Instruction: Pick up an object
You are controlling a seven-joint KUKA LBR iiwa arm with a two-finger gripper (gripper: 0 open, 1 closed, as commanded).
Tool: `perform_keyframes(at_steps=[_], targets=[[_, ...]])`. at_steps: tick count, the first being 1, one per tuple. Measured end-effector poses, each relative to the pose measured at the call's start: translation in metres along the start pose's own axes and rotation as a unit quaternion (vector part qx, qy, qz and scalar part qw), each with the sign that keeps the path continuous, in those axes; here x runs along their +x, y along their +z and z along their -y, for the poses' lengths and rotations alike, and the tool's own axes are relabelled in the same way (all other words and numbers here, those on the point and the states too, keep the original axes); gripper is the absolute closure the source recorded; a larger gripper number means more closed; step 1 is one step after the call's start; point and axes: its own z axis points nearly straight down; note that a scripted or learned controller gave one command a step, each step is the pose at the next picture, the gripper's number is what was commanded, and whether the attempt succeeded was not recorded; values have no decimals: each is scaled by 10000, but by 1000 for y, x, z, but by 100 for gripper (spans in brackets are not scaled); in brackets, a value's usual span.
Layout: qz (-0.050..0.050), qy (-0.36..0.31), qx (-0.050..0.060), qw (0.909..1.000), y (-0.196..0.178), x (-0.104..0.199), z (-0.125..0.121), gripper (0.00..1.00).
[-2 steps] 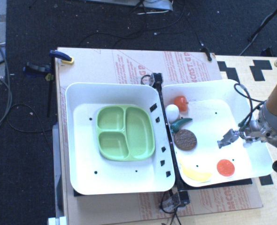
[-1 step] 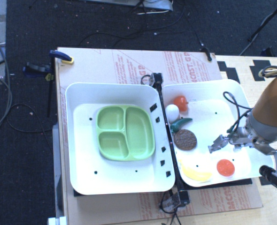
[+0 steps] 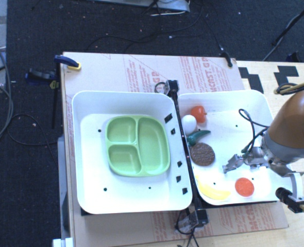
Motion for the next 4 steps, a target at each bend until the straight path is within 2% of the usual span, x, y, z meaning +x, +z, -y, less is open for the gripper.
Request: perform_keyframes(at_steps=[1, 3, 4], targets=[[15, 4, -36, 10000, -13, -1, -2, 100], [-2, -9, -8, 10000, -137, 1, 0, 100], [-8, -7, 13, 10000, -140, 1, 0, 100]])
